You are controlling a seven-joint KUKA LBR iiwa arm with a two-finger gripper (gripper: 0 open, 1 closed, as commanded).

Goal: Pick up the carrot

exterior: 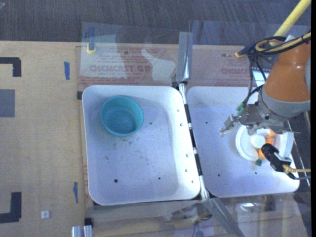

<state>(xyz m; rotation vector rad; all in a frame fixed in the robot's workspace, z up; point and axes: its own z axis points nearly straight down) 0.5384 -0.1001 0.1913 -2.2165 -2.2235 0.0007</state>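
My gripper [253, 130] hangs low over the right side of the right bin [217, 172], under the grey and orange wrist. Directly beneath it lies a white round dish-like object [244, 146]. Small orange patches of the carrot [259, 155] peek out beside that dish, with a bit of green at the lower end. The gripper and its fittings cover most of the carrot, and I cannot make out whether they touch.
A teal bowl [121, 115] stands upright in the back left part of the left bin [138, 181]. A raised divider [190, 142] separates the two bins. A clear plastic wall [148, 58] runs behind both bins.
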